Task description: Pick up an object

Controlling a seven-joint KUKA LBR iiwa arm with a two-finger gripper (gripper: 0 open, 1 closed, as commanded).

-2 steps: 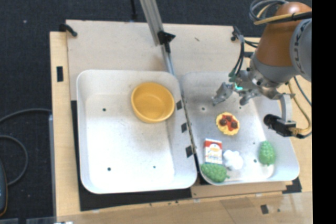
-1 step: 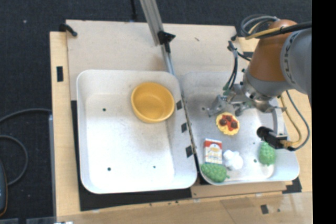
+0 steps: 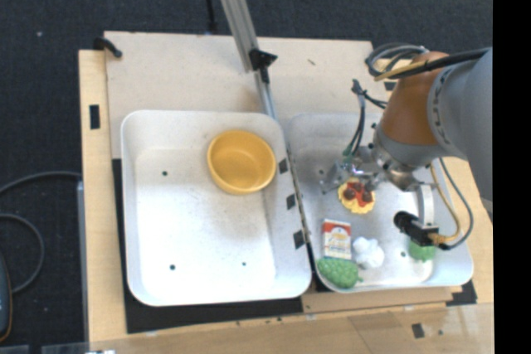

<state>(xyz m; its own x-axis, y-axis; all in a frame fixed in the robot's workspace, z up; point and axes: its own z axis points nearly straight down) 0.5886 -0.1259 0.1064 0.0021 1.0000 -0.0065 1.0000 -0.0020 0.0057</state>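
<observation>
**Robot Arm Hangs Over Crowded Bin, Toy Directly Below**

The grey arm reaches in from the right and sets its gripper low over the right bin. This is the sensible place to hunt, since nearly all the small things lie there. Just under the gripper, and seemingly touching it, sits a yellow and red toy, the likeliest thing to be lifted. Whether the gripper is spread or closed cannot be made out from this slanted overhead angle, and nothing shows that the toy is held.

The toy lies near the middle of the bin, apart from the others, which probably explains the choice. There is room around it to come straight down.

The remaining items crowd the near edge. A small carton is just beside a white tuft, with a green lump against the rim below them. A smaller green piece lies further right.

The left bin holds a yellow bowl, upright and well away from the arm. The pick does not look finished; a grasp and a lift appear to remain.
</observation>
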